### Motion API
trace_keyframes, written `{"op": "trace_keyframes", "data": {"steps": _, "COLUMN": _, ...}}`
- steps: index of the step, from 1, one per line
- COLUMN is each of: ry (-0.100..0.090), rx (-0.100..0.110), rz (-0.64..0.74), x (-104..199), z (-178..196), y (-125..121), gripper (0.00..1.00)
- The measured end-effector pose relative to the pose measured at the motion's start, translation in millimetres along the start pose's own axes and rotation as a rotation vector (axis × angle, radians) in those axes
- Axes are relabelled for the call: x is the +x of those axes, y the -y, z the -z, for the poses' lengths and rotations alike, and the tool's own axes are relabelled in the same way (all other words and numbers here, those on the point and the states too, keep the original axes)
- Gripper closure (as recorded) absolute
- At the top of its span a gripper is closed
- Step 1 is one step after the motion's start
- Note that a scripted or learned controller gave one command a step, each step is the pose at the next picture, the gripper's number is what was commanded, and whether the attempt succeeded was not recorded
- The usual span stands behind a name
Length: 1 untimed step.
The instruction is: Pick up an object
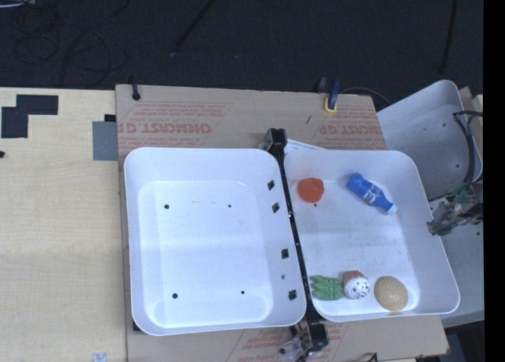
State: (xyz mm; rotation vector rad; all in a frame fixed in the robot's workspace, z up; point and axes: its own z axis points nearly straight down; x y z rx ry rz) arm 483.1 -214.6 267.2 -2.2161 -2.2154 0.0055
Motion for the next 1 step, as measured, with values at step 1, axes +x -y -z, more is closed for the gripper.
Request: {"op": "trace_keyframes", "data": {"steps": 1, "ry": -0.001, "rx": 0.001, "rz": 0.002, "x": -0.6, "z": 9.5, "y": 0.1, "gripper": 1.0}}
